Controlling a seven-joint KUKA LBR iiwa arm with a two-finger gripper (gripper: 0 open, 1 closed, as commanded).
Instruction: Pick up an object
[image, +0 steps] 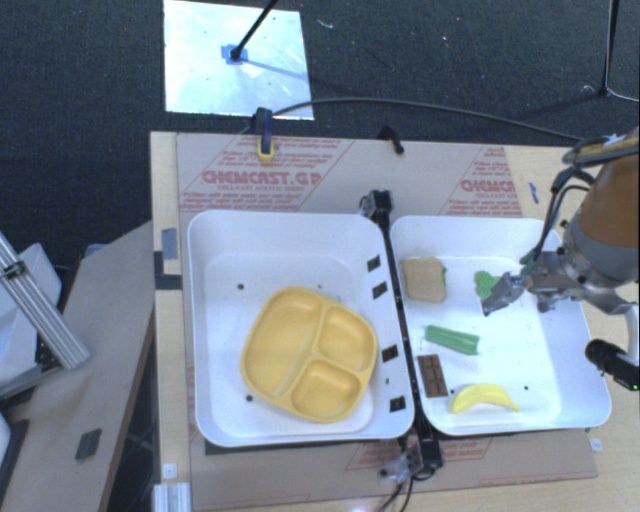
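The right bin (575, 400) holds a tan bread slice (424, 280), a green oblong piece (452, 339), a brown chocolate bar (432, 375) and a yellow banana (483, 399). A small bright green object (485, 281) lies near the bin's middle. My gripper (498, 297) reaches in from the right and hangs low right beside that green object, partly covering it. Whether it touches the object cannot be made out.
The left bin (215, 300) carries a yellow divided plate (310, 352). A black divider with clips (392, 330) runs between the bins. The arm's orange band and grey wrist (600, 240) sit over the right bin's far right edge.
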